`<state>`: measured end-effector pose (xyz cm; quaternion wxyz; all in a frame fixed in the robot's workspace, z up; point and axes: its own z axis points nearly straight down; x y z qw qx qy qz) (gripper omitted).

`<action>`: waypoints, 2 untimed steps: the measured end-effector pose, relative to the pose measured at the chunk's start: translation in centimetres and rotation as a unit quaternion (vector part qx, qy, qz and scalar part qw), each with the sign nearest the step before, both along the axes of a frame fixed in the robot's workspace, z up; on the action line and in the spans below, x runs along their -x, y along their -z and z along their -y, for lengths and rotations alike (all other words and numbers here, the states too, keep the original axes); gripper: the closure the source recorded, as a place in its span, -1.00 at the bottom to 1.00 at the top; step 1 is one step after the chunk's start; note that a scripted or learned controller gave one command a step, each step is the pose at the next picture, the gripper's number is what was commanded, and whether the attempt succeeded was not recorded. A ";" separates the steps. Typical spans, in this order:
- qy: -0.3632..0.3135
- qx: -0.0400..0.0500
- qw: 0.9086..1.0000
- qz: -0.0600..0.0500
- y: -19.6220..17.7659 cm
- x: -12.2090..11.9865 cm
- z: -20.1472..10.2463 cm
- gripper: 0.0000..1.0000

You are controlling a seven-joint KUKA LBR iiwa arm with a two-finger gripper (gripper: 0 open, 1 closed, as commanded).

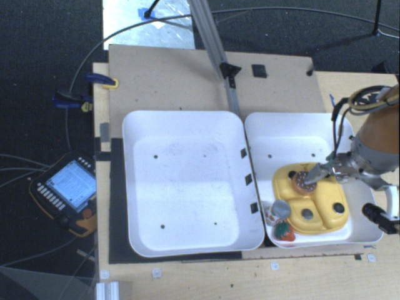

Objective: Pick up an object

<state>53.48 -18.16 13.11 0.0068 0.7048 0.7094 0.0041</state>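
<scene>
My gripper (310, 177) reaches in from the right and sits low over the right bin (275, 136), its tip at the upper left part of the yellow toy (319, 206), right by a small round brown piece (304, 184) on top of that toy. I cannot tell from here whether my tool is open or closed, or whether anything is caught in it.

The yellow toy lies in the near half of the right bin, lobed in shape, with dark round buttons on it. Just to its left, against the bin's left wall and near corner, lie a small grey-topped item (279, 210) and a red and green bit (285, 232); they are too small to name. The far half of this bin is bare white floor, so there is open room behind the toy toward the far wall.

The left bin (187, 180) sits beside it, the two rims touching along the middle, where dark clips mark the seam. Its floor is wide and open.

Off the bench to the left lies a handheld pendant (67, 189) with a lit blue screen; its writing is too small to read. I see no legible label on anything.
</scene>
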 end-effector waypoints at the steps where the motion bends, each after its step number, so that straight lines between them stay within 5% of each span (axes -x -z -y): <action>1: 0.001 0.001 1.000 0.003 0.6 -0.2 0.1 -1.00; 2: 0.001 -0.002 1.000 0.002 -0.5 -0.2 0.0 1.00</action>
